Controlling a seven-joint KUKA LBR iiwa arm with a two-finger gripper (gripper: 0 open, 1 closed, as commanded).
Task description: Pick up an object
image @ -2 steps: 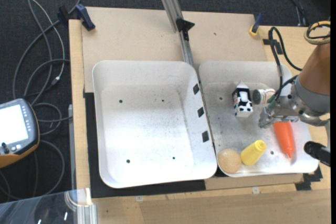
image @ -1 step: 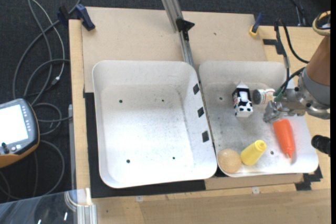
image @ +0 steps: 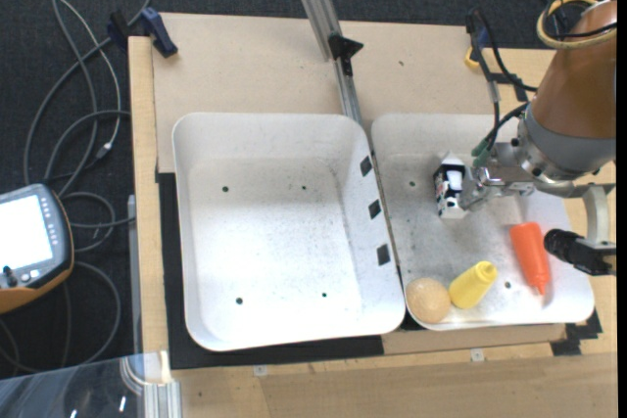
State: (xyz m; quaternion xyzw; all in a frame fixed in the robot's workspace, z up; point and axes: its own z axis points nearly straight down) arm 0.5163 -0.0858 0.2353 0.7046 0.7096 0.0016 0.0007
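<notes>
I see two white bins side by side on the surface (image: 245,64). The left bin (image: 196,210) holds nothing I can make out. The right bin (image: 416,240) holds three things along its near side: an orange carrot-shaped piece (image: 530,255) at the right, its long axis running far to near with the narrow tip pointing near; a yellow bottle-shaped piece (image: 471,285) tilted, its neck aimed far-right; and a tan round ball (image: 427,300) just left of it, touching or almost. The gripper (image: 451,190) sits over the middle of the right bin, well apart from all three; whether it is open or closed I cannot tell.
</notes>
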